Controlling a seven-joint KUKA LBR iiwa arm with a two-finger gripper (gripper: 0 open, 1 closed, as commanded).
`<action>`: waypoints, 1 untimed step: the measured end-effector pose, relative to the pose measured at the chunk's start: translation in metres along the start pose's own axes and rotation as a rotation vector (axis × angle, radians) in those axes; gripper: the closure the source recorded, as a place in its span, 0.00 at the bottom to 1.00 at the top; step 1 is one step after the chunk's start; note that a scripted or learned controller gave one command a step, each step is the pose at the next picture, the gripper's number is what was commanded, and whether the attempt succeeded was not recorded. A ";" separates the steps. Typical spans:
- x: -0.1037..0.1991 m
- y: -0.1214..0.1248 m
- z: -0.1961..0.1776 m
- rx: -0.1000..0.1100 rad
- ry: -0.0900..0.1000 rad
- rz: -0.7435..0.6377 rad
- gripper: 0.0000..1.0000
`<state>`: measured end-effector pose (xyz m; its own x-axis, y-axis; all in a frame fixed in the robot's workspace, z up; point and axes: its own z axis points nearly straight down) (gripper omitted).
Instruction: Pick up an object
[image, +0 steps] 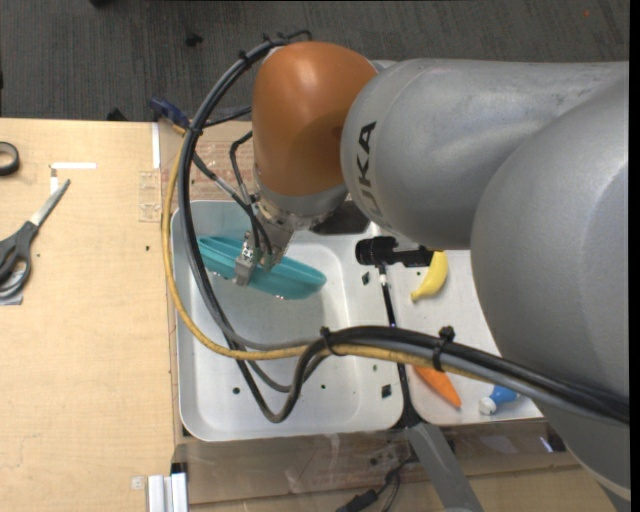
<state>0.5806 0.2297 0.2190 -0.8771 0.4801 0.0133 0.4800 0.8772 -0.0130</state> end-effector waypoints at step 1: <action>0.012 -0.079 -0.095 -0.007 -0.012 -0.121 1.00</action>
<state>0.5338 0.1669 0.3153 -0.9287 0.3709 0.0025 0.3709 0.9287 -0.0051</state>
